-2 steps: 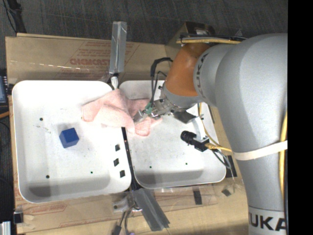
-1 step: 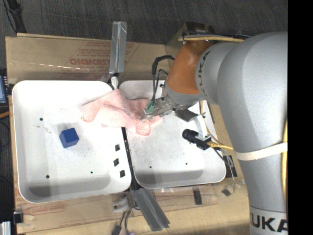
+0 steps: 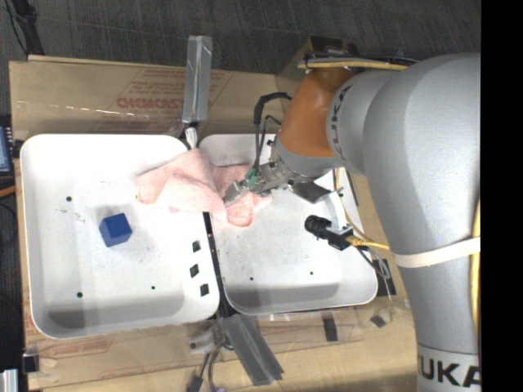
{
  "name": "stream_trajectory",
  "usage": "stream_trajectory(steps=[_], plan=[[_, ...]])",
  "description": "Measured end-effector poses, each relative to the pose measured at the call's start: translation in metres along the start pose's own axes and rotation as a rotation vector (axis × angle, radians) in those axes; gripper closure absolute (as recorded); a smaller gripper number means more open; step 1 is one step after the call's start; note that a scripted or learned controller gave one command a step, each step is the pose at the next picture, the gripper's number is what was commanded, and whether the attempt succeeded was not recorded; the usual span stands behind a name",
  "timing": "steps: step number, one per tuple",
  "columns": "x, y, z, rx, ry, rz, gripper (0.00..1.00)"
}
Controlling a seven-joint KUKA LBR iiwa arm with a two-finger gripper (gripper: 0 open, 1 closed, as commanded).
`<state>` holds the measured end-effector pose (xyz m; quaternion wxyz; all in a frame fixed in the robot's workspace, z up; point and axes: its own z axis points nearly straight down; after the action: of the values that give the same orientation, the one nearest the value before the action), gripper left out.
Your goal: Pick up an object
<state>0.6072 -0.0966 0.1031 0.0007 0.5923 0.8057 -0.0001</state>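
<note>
Looking down from the camera view, two white bins sit side by side, and the rim they share is the landmark. One pink cloth (image 3: pixel 200 184) lies draped across that rim, its long axis running left to right — the wider part in the left bin (image 3: pixel 49 219), a narrower end hanging into the right bin (image 3: pixel 278 288). One blue cube (image 3: pixel 115 229) rests in the left bin, well left of the rim. The gripper (image 3: pixel 245 184) sits just right of the rim, touching the cloth's right end; I cannot tell how wide it stands — or whether it grips the cloth.
</note>
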Motion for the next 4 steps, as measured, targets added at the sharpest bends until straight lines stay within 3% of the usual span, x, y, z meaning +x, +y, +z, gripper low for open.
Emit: stream_trajectory(steps=[1, 2, 3, 4], plan=[[0.017, -0.005, -0.09, 0.001, 0.001, -0.117, 0.0], [-0.026, -0.002, 0.009, 0.003, 0.003, -0.199, 0.0], [-0.001, -0.008, 0.012, 0.004, 0.003, -0.373, 0.0], [-0.001, -0.008, 0.001, 0.005, 0.003, -0.377, 1.0]])
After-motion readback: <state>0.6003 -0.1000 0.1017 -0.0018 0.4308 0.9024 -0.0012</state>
